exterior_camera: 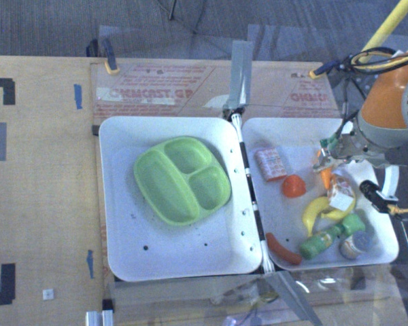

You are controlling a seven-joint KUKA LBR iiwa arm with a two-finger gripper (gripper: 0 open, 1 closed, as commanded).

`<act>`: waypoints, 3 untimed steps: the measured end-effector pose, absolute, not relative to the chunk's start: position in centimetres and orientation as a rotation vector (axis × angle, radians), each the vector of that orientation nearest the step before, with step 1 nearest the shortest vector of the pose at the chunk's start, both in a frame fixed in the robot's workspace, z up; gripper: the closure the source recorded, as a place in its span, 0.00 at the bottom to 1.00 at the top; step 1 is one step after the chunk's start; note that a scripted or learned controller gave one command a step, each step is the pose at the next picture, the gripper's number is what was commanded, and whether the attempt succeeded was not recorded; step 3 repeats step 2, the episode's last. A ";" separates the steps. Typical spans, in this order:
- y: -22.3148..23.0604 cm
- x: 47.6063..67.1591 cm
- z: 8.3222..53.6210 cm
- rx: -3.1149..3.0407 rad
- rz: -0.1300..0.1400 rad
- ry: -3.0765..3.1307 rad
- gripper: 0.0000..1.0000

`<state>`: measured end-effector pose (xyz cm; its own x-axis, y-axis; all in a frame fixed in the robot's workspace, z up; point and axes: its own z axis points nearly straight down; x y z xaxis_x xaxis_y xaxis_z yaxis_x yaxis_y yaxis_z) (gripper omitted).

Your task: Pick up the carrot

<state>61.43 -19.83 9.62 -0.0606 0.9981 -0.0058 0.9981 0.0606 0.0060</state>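
On the left of the surface (41,182) we see the left bin (122,250), which holds a green divided plate (182,179). In the right bin (272,209) we pass a small pink packet (270,164), a red sausage-like piece (283,249) at the near edge, a red tomato (294,186), a banana (317,211), a green bottle (330,234) and a small jar (353,245).

The carrot (326,177) shows as a small orange piece at the far right of this bin, touching a white-and-orange packet (341,192) and lying just under the arm's gripper (332,152). We cannot tell whether the jaws are open or closed, nor whether they have anything between them; the view is too crowded there.

To do this step well, we judge the jaws should straddle the carrot across its narrow width, clear of the packet beside it, and settle low before closing. The main risk is catching the packet as well.
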 end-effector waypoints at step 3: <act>-10.0 60.8 18.5 2.328 -0.005 2.115 1.00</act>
